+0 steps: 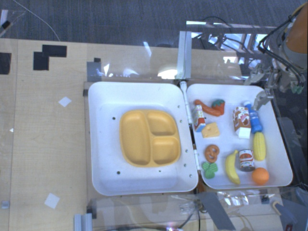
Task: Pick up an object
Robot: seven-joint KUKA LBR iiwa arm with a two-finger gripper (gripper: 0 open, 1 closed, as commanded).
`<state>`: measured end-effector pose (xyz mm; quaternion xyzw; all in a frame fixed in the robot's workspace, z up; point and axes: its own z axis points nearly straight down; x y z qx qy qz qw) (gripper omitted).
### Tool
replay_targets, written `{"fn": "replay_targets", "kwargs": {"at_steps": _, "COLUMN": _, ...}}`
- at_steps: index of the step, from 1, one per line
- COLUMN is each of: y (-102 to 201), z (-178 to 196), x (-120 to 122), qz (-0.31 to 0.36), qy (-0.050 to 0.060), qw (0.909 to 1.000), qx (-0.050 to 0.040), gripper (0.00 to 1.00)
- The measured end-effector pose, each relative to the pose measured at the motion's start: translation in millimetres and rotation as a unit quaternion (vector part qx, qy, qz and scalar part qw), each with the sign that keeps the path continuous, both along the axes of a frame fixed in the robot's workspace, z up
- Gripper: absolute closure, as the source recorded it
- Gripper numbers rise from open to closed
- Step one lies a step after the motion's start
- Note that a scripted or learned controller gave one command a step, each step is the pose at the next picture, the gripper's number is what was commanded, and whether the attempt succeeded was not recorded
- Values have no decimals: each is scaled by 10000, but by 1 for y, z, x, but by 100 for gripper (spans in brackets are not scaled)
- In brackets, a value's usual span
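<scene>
The right bin (284, 143) holds several toy foods. A carrot (209, 109) lies at its back left. Beside the carrot are a small bottle (198, 115) and a cheese wedge (210, 130). A red-and-white carton (240, 117) and a blue bottle (255, 121) stand at the back right. In front of them are a corn cob (259, 146), a can (246, 160), a banana (232, 168) and an orange (260, 176). My gripper (262, 98) hangs over the bin's back right corner, just above the blue bottle. I see nothing held in it.
The left bin (103, 129) holds a yellow divided plate (149, 137). A brown pretzel (211, 151) and a green leafy toy (209, 169) lie near the divider between the bins. A metal frame (185, 52) and cables stand behind the right bin.
</scene>
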<state>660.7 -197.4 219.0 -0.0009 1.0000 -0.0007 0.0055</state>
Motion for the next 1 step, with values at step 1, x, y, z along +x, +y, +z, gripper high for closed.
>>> {"fn": "replay_targets", "kwargs": {"at_steps": 1, "y": 34, "z": -93, "x": 10, "qz": -1784, "qy": 27, "qw": 9840, "qx": 26, "gripper": 0}}
